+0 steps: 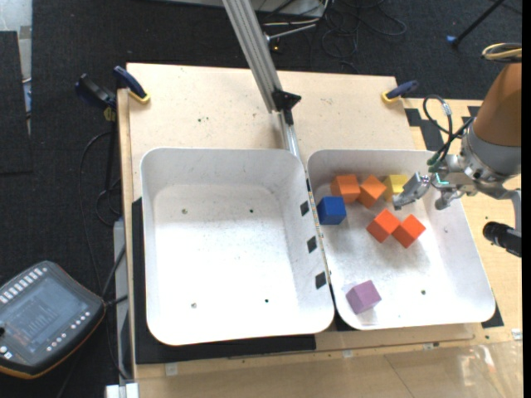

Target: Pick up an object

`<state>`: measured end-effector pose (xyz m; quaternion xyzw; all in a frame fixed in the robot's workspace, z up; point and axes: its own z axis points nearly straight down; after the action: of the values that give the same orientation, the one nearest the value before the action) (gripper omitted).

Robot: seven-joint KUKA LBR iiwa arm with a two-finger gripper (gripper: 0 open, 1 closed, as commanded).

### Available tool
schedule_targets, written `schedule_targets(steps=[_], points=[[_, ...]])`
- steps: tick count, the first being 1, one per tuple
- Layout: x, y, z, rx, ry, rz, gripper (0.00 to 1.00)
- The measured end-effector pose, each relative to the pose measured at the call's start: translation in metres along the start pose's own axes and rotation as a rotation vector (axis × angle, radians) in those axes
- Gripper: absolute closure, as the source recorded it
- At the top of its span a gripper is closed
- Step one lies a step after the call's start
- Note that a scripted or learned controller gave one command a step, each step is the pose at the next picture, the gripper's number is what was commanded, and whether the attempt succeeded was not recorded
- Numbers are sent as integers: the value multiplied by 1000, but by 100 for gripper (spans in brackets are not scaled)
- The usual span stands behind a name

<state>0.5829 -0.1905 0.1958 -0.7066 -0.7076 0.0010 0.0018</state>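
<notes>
Pale speckled tabletop (pixel 216 106) is carrying two white bins; jaws (pixel 412 191) are hanging over the right bin (pixel 465 297) beside the yellow cube (pixel 397 182), grip state unclear. Approach step; next needs descent.

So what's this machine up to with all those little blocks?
A robot arm reaches in from the right, and its end effector hangs over the right bin beside a yellow block. Its job is to pick up an object, but it has lifted nothing yet. Four orange blocks, a blue block and a purple block lie in that bin.
</notes>
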Motion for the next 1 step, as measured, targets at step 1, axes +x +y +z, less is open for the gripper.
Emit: schedule_targets(steps=[1], points=[[0,0,-2,-3,-1,-1,0]])
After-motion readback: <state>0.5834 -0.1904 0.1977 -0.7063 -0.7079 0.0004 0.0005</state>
